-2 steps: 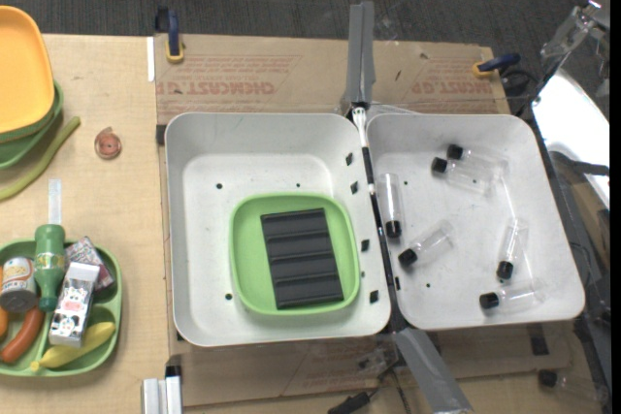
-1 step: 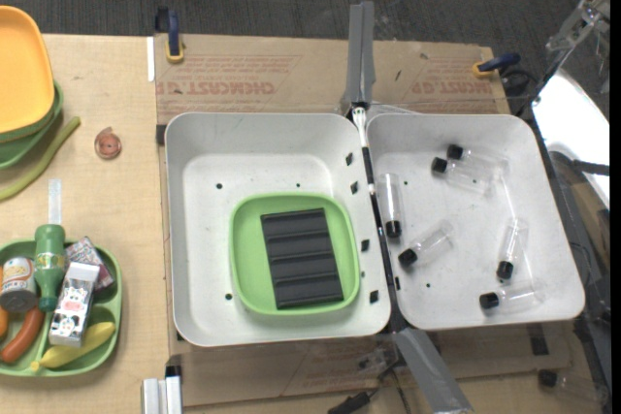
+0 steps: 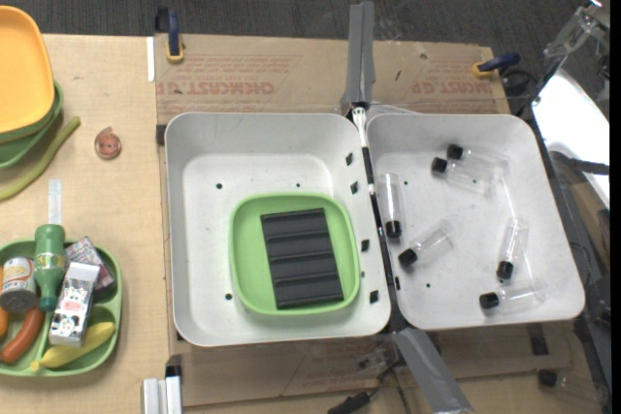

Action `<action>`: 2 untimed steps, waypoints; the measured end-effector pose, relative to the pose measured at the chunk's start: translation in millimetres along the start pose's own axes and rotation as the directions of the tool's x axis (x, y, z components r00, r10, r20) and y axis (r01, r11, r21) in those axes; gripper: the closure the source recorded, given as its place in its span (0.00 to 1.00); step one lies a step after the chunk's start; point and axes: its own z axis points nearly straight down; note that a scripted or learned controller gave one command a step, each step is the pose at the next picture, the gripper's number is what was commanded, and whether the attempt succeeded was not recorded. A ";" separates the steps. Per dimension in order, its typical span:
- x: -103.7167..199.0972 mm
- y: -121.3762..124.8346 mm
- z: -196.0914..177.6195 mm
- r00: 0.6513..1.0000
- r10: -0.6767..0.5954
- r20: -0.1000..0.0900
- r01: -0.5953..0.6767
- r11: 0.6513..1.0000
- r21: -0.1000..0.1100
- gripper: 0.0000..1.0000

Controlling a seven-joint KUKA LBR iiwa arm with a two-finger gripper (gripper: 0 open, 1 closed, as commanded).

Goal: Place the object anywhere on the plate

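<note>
A green plate (image 3: pixel 246 252) sits in the left bin (image 3: pixel 194 199), with a black ridged block (image 3: pixel 301 257) on it. Several clear, black-capped vials (image 3: pixel 425 245) lie scattered in the right bin (image 3: pixel 466 218), well apart from the plate. I cannot tell the gripper's state.

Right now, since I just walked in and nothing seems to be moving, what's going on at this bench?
Nothing is being handled at this moment. The left bin holds a green plate with a dark ribbed block lying on it. The right bin holds five clear vials with black caps, scattered and lying flat, for example one by the divider and one near the front corner. None of them is on the plate yet.
</note>
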 end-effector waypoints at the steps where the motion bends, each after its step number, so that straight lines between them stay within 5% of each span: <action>1: -7.2 -3.0 -29.7 0.996 0.093 -0.001 -0.093 0.996 -0.001 0.00; 2: -9.1 -3.9 -62.6 0.990 0.141 -0.001 -0.141 0.990 -0.001 0.00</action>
